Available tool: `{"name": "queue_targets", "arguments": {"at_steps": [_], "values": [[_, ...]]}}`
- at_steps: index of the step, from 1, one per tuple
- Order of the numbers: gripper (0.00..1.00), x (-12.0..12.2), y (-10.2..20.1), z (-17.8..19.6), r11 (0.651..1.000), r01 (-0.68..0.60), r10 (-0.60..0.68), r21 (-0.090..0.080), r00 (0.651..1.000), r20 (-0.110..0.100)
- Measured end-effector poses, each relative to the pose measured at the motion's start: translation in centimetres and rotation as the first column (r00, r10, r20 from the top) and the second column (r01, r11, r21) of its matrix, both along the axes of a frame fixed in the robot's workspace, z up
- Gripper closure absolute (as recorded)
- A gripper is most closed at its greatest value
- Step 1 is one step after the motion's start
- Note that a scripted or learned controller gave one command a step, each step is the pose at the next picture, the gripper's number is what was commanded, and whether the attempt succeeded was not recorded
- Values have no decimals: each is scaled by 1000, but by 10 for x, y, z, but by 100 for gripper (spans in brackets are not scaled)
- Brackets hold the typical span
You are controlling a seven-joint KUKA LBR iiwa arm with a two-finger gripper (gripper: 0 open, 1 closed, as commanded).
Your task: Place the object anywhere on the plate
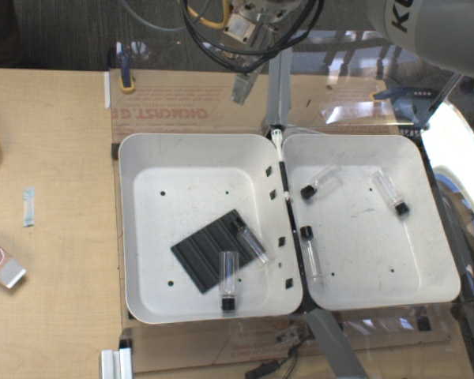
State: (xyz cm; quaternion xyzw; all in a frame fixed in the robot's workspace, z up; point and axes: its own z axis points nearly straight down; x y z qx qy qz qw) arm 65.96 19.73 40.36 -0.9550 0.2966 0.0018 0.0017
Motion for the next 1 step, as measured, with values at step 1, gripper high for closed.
{"name": "queue_targets", "arguments": {"at_steps": [1], "values": [[100,0,-19,37,954,-301,301,0,954,1]]}}
